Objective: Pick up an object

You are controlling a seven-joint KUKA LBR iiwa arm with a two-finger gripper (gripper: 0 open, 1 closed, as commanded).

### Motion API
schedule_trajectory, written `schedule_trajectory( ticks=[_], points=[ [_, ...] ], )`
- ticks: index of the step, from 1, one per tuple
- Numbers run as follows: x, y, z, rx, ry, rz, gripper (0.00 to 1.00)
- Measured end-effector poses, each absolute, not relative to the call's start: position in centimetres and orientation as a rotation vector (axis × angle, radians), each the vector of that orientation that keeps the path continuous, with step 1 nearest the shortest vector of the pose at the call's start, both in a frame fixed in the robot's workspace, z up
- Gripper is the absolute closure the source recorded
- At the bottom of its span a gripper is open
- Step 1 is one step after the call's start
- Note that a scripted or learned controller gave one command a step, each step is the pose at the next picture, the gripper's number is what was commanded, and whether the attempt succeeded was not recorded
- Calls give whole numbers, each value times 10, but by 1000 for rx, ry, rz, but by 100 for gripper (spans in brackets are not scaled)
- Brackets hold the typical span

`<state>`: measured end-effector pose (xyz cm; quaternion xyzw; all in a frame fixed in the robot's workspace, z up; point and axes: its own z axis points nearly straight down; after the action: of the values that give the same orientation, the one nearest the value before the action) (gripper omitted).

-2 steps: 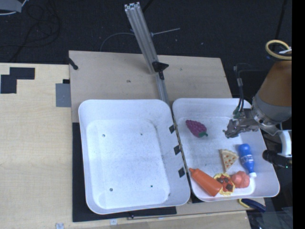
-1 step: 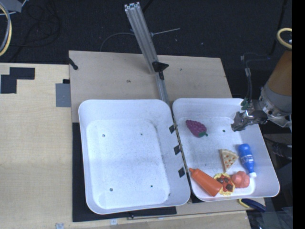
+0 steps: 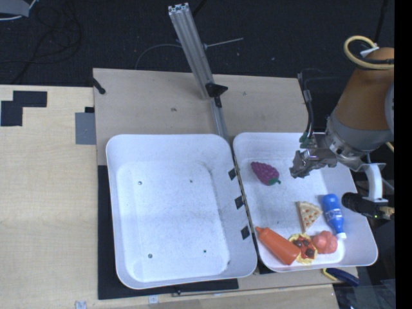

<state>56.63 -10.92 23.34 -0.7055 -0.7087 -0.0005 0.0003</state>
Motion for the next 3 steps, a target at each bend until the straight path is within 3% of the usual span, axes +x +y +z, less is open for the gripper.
schedule_trajectory(
  ticks=[3],
  points=[
    [567,38,236,-2217,-2225,-1,100]
  ],
)
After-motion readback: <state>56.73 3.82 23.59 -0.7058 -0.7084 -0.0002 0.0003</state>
